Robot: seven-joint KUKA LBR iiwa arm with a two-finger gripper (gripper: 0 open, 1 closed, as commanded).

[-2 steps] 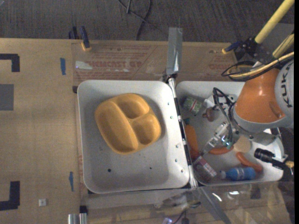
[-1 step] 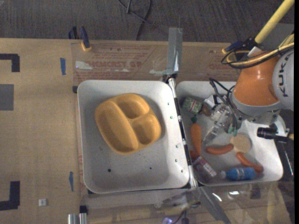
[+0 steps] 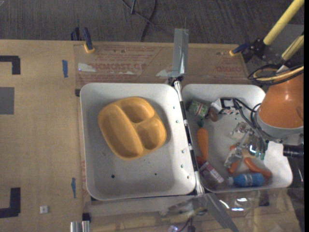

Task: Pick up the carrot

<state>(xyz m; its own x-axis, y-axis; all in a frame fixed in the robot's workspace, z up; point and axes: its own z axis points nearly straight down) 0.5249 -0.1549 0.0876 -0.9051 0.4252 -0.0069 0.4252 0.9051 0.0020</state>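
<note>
We see the gripper (image 3: 245,149) low in the right bin (image 3: 219,92), its metal fingers a blur against the clutter, so we cannot tell how they stand. The orange wrist band (image 3: 282,105) hides the bin's right side. Beneath the gripper lie an orange-red item (image 3: 256,166) and a blue bottle (image 3: 248,180). The carrot (image 3: 202,143) lies apart to the left, near the divider, its long axis running up and down the view. The left bin (image 3: 96,178) holds a yellow divided dish (image 3: 131,126).

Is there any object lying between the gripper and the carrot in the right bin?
Nothing visible does. The carrot lies near the right bin's left wall, and the gripper is to its right. The bin floor between them looks bare; the other items lie nearer the bin's edges.
</note>
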